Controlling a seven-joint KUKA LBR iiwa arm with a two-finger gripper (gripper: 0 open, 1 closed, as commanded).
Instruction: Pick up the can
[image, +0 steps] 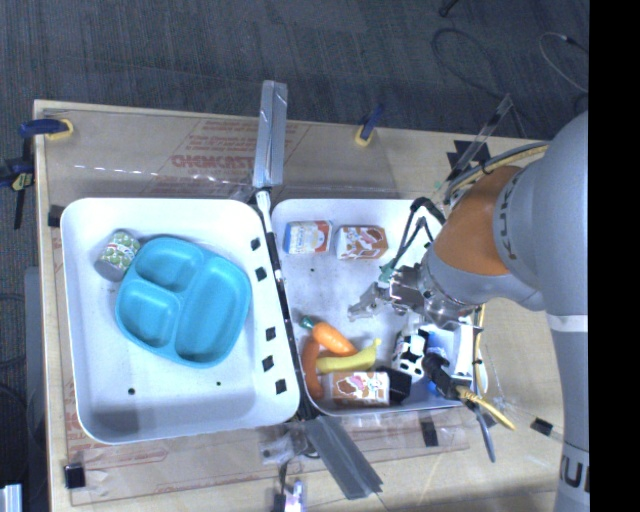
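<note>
The small grey-and-green can (118, 252) lies in the left white bin (90, 390) touching the blue divided plate (183, 299), so the gripper (385, 298), its fingers' opening impossible to tell, should cross from the right bin

A bulky grey arm (565, 230) wears an orange band (475, 228), with black cables (425, 215) looping near its metallic end effector (385, 297).

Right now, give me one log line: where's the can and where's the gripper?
can: left bin, far-left corner, beside blue tray | gripper: over right bin | can not picked up
</note>
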